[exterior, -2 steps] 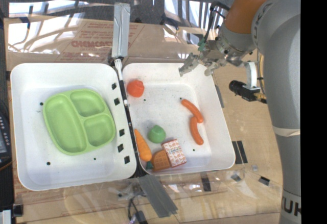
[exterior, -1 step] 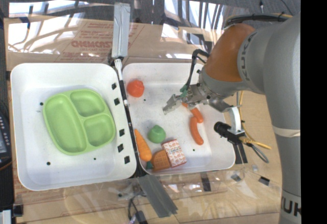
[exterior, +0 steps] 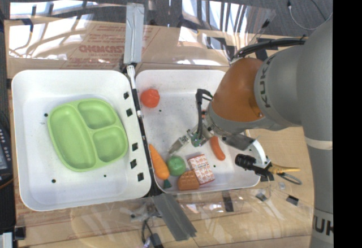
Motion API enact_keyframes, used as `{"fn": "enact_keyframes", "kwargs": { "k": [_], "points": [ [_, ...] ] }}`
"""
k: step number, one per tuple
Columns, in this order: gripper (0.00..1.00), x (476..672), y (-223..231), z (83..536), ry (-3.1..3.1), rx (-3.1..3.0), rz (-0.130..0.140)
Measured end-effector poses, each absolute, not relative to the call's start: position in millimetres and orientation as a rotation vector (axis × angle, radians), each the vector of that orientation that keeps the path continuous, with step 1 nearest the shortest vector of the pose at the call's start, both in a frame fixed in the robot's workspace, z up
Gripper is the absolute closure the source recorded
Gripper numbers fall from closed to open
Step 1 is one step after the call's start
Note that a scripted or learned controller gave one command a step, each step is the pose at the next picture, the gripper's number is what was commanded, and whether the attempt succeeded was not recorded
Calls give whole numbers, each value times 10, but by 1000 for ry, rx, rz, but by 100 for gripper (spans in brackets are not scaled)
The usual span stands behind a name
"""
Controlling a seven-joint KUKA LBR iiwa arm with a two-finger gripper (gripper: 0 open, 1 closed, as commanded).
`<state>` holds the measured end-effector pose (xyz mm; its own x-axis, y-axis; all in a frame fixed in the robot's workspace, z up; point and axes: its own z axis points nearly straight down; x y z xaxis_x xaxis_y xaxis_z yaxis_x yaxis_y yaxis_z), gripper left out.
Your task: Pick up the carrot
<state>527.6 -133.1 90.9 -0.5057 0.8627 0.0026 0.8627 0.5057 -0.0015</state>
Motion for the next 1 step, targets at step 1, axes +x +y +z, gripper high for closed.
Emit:
{"fn": "enact_keyframes", "kwargs": {
  "k": [1],
  "points": [
    [0, 4977, -1189, 941, -2977, -1038, 3]
  ]
}}
